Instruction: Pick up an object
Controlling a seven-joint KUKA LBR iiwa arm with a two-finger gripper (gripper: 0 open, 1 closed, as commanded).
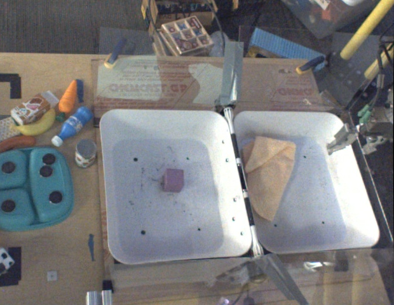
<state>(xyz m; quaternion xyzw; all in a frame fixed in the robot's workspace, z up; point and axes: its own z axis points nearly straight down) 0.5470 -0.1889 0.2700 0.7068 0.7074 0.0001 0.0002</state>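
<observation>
Hand (342, 140) is seen at the right edge of the frame, over the rim of the right bin (368, 230), well apart from both objects; whether it is spread or pressed together cannot be told, and nothing is seen held in it. Purple cube (173, 180) is found near the middle of the left bin (114, 234), resting flat on the floor, clear of the walls. Tan cloth (270, 173) is laid in the left part of the right bin, its edge against the divider between the bins. Cube is judged small, light and stiff, probably foam or wood, best taken across two opposite flat sides from above. Cloth is judged soft and limp, to be pinched at a raised fold or corner; slipping out is likely. Clutter is noted on the table at left: teal tray (28, 189), toy bottle (73, 125), banana (35, 127).
</observation>
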